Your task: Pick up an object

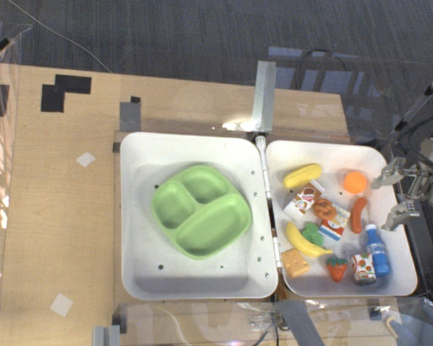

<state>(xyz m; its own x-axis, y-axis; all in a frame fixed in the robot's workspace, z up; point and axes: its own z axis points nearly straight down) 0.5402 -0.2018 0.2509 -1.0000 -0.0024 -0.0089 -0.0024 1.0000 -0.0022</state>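
Lying nearest, along the front wall of the right bin [411,285]: an orange block [295,262], a strawberry [335,268], a small can [364,268] and a blue bottle [376,250], the can and bottle touching.

Crowding the middle: a banana [304,240], two small cartons [300,202], a red sausage [357,214].

Sitting farther back: an orange ball [355,182] and a yellow piece [302,176], each with some bare floor around it.

Resting in the left bin [128,272]: a green divided plate [201,211], well apart from the toys; pale surface [59,199] beyond.

Hovering over the right bin's right wall: the gripper [394,193], fingers [388,173] spread wide, nothing between them.

Judged step: approaching, no object yet chosen or touched.

Next move calling for: travelling inward over one toy, probably the nearby sausage or ball, lining the wide fingers across it, descending, then closing. Crowded neighbours risking a blocked finger.
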